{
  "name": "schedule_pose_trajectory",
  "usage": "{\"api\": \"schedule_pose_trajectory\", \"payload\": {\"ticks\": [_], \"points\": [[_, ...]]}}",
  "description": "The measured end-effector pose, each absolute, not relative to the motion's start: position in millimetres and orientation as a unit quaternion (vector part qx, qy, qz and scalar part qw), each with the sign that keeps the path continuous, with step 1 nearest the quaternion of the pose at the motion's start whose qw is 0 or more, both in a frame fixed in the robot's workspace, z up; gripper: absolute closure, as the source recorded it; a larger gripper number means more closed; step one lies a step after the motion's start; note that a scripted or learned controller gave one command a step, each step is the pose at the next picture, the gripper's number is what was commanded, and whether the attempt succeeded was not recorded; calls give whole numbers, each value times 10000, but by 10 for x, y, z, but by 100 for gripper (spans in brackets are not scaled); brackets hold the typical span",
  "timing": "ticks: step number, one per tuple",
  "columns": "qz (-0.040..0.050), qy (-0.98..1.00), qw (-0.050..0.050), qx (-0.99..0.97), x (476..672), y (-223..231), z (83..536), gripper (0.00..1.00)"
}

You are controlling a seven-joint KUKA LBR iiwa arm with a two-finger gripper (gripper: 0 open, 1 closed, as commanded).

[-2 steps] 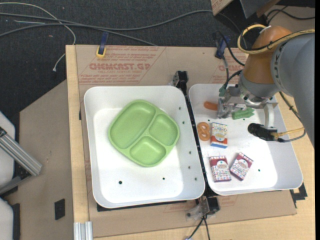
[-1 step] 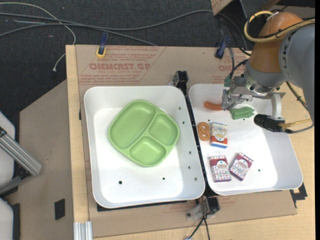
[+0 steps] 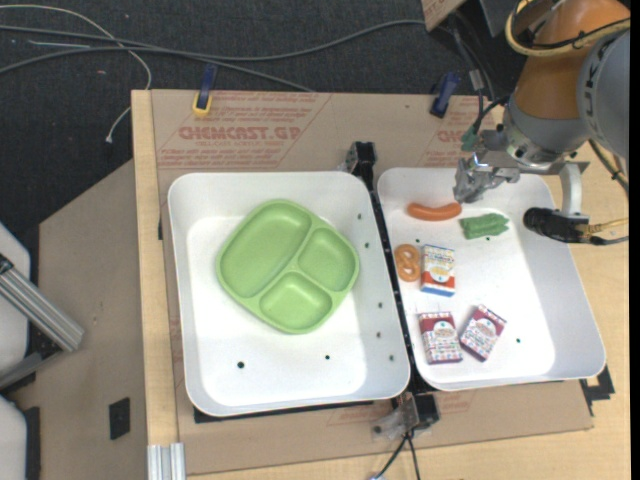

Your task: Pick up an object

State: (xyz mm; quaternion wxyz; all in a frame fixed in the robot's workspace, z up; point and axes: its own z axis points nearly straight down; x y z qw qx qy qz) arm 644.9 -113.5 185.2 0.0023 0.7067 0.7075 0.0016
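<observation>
In the right bin [image 3: 570, 308] lie an orange sausage [image 3: 434, 209], a green pea pod [image 3: 484, 225], a pretzel [image 3: 407, 261], a white and blue snack packet [image 3: 438, 269] and two red boxes [image 3: 438, 337] [image 3: 481, 332]. My gripper [image 3: 470, 190] hangs over the bin's far end, just right of the sausage's right tip and above the pea pod. Nothing shows between its fingers.
The left bin [image 3: 200, 358] holds a green three-compartment plate [image 3: 289, 265], tilted diagonally. A black clamp [image 3: 361, 156] sits at the far end of the seam between the bins. Blue clips [image 3: 205, 99] [image 3: 444, 94] hold the cardboard sheet at the back.
</observation>
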Motion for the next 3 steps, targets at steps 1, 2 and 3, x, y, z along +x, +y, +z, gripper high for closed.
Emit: {"api": "schedule_pose_trajectory", "payload": {"ticks": [1, 2, 3], "points": [[16, 7076, 21, 7066, 6461, -1135, 2152, 100], [0, 7085, -13, 7057, 6371, -715, 2183, 100], [4, 7091, -17, 7051, 6235, -196, 2310, 100]]}}
